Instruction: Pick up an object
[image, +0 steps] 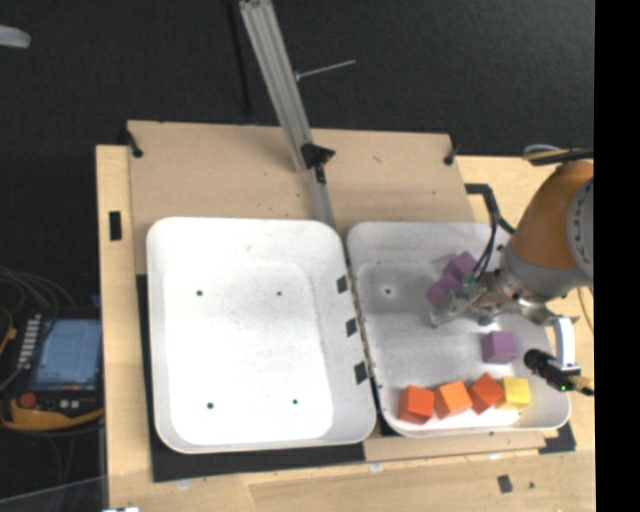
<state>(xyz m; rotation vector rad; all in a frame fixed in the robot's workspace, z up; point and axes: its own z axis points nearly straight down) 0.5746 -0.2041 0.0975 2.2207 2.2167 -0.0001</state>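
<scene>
The right bin holds several small blocks. Two purple blocks lie close together in its upper middle, and a third purple block lies lower right. Along the front wall sit a red-orange block, an orange block, a red block and a yellow block. My gripper is low in the right bin, right beside the lower of the two purple blocks. Whether it touches that block is unclear.
The left bin lies beside the right one, with a raised edge between them. A slanted metal rail runs down from the top to the bins' back edge. The grey-and-orange arm covers the right bin's right side.
</scene>
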